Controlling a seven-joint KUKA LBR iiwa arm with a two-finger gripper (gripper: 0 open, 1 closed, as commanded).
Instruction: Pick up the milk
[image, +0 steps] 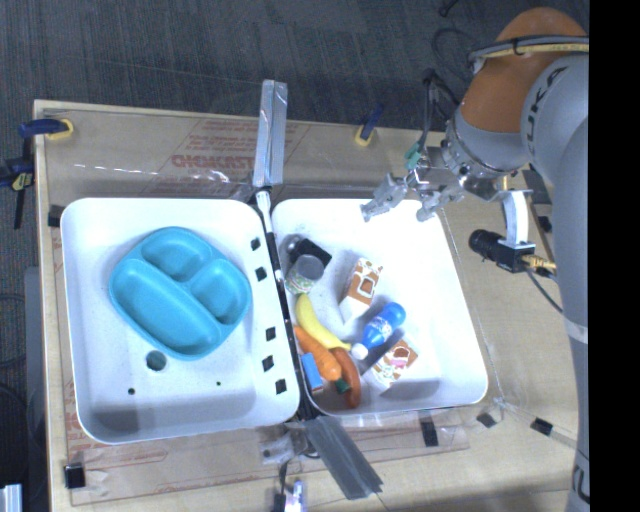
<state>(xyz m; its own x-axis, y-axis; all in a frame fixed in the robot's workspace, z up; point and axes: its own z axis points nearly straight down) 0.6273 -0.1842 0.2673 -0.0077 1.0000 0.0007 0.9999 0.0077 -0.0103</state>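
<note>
Camera view: gripper (405, 204) hangs over the right bin's (455, 300) far edge, fingers spread apart, nothing between them. Milk carton (361, 282) lies mid-bin, near the gripper but apart from it. Second small carton (395, 361) lies nearer the front, blue bottle (379, 328) between the two. Banana (315, 322), carrot (335, 355) by the divider. Left bin (85, 330) holds a blue divided tray (180, 290).

A pale wooden bench (520, 440) stands on dark grey carpet (150, 50), evenly lit.

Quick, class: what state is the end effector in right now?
End effector: open, holding nothing, above the far edge of the right-hand shallow white bin.
</note>
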